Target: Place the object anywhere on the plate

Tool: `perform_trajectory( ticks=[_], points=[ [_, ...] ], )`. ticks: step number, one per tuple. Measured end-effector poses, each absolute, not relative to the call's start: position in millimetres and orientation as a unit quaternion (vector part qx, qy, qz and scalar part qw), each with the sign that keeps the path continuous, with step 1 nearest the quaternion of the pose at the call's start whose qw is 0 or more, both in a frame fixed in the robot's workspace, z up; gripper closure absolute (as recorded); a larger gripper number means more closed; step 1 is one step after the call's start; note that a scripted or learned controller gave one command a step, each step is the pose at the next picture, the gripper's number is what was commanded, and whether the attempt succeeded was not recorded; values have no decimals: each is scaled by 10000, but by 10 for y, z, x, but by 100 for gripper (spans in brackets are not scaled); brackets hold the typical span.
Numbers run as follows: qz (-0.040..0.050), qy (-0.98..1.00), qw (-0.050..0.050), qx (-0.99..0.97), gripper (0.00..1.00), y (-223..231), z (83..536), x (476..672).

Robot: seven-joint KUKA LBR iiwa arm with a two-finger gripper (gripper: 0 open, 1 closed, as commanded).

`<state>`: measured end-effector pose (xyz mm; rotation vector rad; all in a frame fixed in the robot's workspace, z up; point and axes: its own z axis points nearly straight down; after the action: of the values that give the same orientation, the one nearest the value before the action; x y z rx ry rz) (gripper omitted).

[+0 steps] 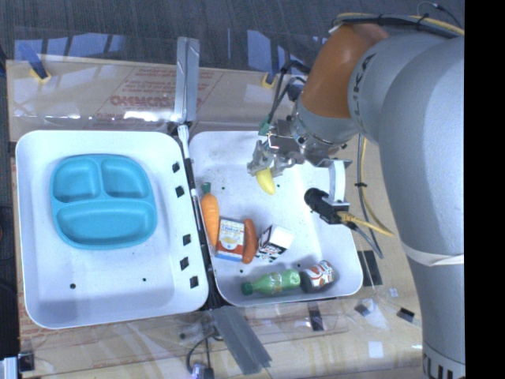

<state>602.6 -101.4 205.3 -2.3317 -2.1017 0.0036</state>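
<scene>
The little yellow banana [267, 182] hangs pinched in the gripper [264, 167], above the far part of the right bin [347, 268]. Looks like light, smooth plastic, so probably slippery; a mid-body grip seems safest. The blue plate [102, 198] sits in the left bin [95, 302].

I watch from one fixed camera above the bench, angled down on both bins [102, 306] (arm [410, 133] enters right).
</scene>
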Motion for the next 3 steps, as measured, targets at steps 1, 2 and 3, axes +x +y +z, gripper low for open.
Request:
perform_trajectory(
  ticks=[1, 2, 3],
  points=[
    [9, -6834, 13, -7300, 100, -157, 2163, 6149],
    [11, -6751, 18, -7377, 100, -471, 2494, 5662],
    [15, -7301, 13, -6833, 100, 364, 1901, 6150]
  ],
)
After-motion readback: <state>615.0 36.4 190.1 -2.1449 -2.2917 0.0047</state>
